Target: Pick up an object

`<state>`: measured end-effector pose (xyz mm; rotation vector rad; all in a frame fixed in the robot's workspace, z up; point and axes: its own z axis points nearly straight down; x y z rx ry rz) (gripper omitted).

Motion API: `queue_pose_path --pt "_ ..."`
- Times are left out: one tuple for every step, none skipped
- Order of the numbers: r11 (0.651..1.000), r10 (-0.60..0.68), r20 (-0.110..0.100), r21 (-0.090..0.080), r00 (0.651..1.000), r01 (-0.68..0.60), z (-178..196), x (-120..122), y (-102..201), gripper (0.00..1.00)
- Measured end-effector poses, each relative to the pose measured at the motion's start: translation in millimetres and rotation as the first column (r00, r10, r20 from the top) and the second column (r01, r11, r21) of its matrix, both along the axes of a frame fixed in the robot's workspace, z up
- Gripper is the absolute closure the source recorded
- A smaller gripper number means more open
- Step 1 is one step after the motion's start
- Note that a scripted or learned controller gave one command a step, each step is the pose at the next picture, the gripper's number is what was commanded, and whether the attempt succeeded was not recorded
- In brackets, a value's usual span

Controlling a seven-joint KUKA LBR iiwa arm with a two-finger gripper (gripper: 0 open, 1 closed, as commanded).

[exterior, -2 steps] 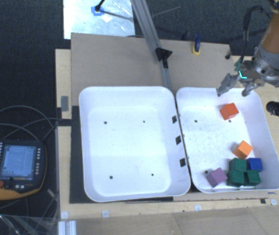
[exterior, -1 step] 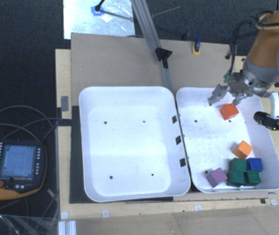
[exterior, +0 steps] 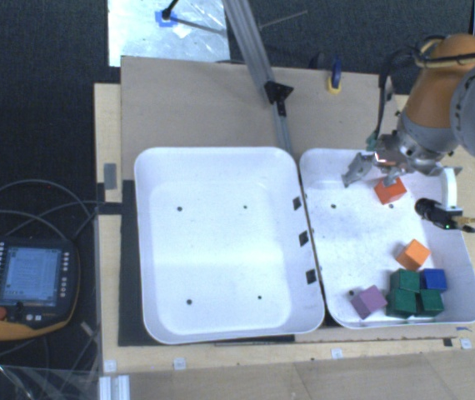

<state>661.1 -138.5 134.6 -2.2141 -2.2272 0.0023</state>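
My gripper (exterior: 381, 167) hangs over the far part of the right bin (exterior: 337, 223), at the end of the grey arm with its orange band. A red-orange block (exterior: 390, 192) sits directly below and just in front of the gripper, touching or nearly touching it. I cannot tell whether the block is gripped or resting on the bin floor. Near the bin's front right lie an orange block (exterior: 415, 252), a blue block (exterior: 433, 280), a cluster of green blocks (exterior: 404, 294) and a purple block (exterior: 369, 300).
The left bin (exterior: 150, 223) stands beside the right one, with a shared rim between them carrying small black clips. A grey metal pole (exterior: 254, 40) slants in from the back. A teach pendant (exterior: 27, 286) lies off the bench at left.
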Motion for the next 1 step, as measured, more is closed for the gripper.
queue_pose_path --pt "1.000 0.000 0.001 0.000 1.000 0.000 -45.8 0.4 0.6 0.00"
